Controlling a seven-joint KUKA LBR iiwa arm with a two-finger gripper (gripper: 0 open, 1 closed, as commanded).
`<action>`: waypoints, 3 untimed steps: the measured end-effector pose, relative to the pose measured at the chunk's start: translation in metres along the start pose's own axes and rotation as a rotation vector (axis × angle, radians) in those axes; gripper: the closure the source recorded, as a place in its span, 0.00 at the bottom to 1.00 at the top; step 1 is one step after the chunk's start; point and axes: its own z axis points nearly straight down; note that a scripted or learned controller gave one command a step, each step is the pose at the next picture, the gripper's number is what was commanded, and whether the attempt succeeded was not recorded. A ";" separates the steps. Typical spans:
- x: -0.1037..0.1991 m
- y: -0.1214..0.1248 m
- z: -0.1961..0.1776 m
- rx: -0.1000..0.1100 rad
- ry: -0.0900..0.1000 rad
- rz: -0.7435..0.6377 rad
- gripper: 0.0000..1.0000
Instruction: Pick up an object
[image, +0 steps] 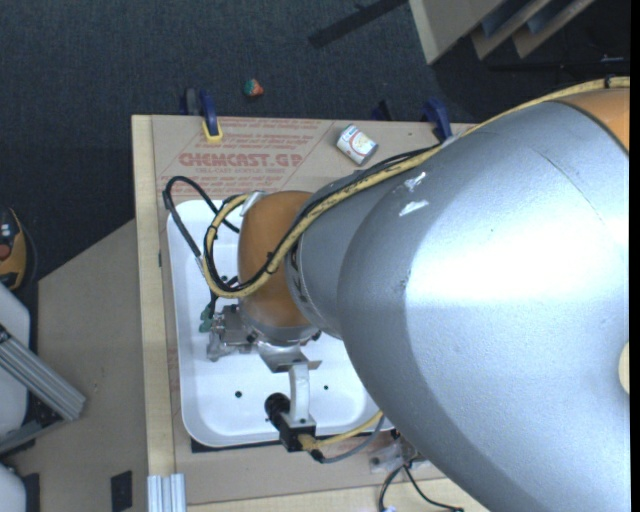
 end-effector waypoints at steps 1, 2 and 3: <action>0.000 0.038 0.000 -0.007 0.000 -0.001 0.00; 0.000 0.038 -0.011 -0.007 0.002 0.002 1.00; 0.000 0.039 -0.115 -0.015 0.004 -0.001 1.00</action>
